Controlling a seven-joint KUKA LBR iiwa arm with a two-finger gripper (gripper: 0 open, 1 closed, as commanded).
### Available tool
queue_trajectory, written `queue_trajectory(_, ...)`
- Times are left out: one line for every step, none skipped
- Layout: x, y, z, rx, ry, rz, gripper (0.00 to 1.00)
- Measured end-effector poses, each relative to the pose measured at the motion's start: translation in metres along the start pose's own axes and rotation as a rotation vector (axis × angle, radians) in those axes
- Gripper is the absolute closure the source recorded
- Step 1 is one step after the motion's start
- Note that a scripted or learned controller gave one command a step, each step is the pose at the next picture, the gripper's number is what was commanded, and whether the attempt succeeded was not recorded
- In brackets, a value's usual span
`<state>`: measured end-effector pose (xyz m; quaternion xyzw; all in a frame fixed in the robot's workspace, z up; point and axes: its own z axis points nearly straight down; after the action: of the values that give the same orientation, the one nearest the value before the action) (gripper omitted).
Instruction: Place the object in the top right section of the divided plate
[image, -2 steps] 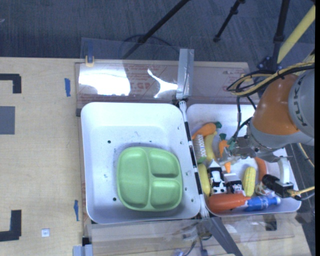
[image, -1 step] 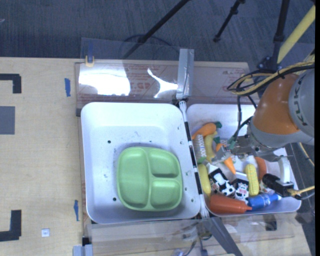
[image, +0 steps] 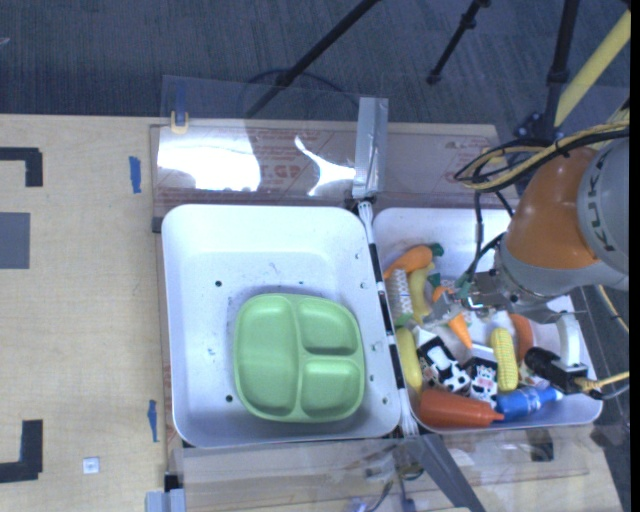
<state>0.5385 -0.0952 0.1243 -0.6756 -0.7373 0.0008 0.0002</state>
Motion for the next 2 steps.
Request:
queue_trajectory(0.0535, -0.0514, -0.0572, 0.006, 0.002, 0.203, 0.00)
queue_trajectory(0.0527, -0.0504, -0.0642, 0.009, 0.001, 0.205, 1.00)
